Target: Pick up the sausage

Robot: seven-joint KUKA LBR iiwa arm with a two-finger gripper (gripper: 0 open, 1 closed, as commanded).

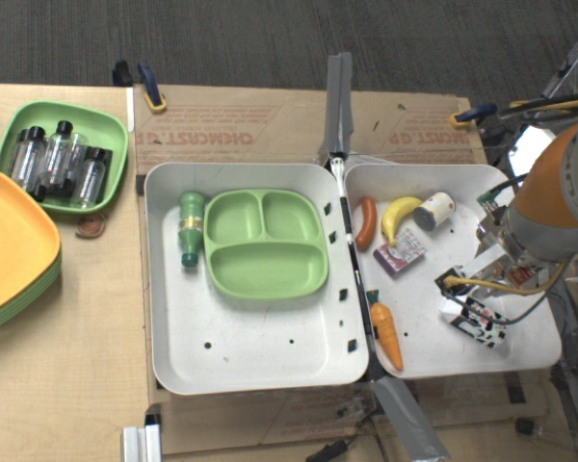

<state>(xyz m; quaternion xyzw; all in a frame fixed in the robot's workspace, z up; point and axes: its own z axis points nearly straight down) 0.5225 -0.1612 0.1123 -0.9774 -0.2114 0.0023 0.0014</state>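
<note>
Reddish-brown sausage (365, 222) lies in the right white bin (520, 354), hard against its left wall near the far-left corner. Long axis runs roughly near-to-far in the camera view, slightly tilted; both ends rounded, so no distinct "pointing" end.

Just right of it: a yellow banana (397, 216), curved, close beside but whether touching I can't tell. Past that, a small white cylinder with a dark end (433, 210). Below the banana, a small purple-and-white packet (401, 251); its print is too small to read. An orange carrot with a green top (385, 333) sits along the same left wall, nearer the camera, well apart from the sausage.

Gripper (474, 311) hangs low over the right half of the right bin, wiring and a black-and-white patterned part visible. Can't tell whether its fingers are apart or together. Nothing visibly between them. Sausage is well to the gripper's left and further back, with the packet between.

Left white bin (173, 354): green three-compartment plastic tray (266, 242), green bottle (191, 227) lying just left of it.

Readable text: brown cardboard sheet (231, 133) under the bins carries red print, upside down and mirrored, looks like "CHEMCRZT" style lettering, not fully legible.

Off to the left: green square dish holding dark-capped vials (58, 162), stack of orange plates (14, 248).
</note>
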